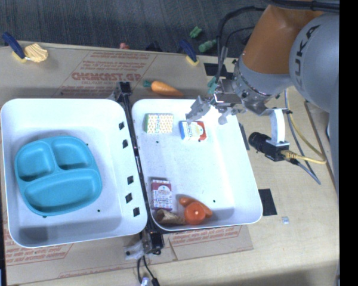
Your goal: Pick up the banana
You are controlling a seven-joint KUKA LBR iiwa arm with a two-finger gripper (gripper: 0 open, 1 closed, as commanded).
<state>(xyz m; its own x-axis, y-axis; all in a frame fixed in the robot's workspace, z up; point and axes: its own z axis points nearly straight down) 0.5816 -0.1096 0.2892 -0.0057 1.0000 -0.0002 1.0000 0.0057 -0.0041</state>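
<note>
Banana is hard to pin down. Best candidate is the brownish-yellow, elongated piece in the near corner of the right shallow white plastic bin. It is tucked between a small dark-red snack packet and a round orange-red tomato-like toy, touching both and partly covered by them. As far as can be told, its long axis runs roughly along the bin's near wall, left to right in the camera view. Identity is a judgement, since the blur hides detail.

The grey two-finger end effector hangs over the far side of the same bin, just above and beside a small white carton with blue and red print. The fingers look spread apart with nothing between them, so it is released and empty.

Key relation: the candidate banana lies well apart from the end effector, toward the near-left corner and diagonally across the bin floor. A small yellow-green box sits left of the carton, off that path.

The grey arm with the orange band enters from the right, with the wrist bent down and leftward over the bin's far edge.

Likely need: travel toward the near corner, then turn the fingers across the long axis. The crowding packet and tomato toy leave little finger room, so a miss or a wrong grab is a risk.

An orange carrot toy lies on the cardboard-covered counter beyond the bins. It is not the target.
</note>
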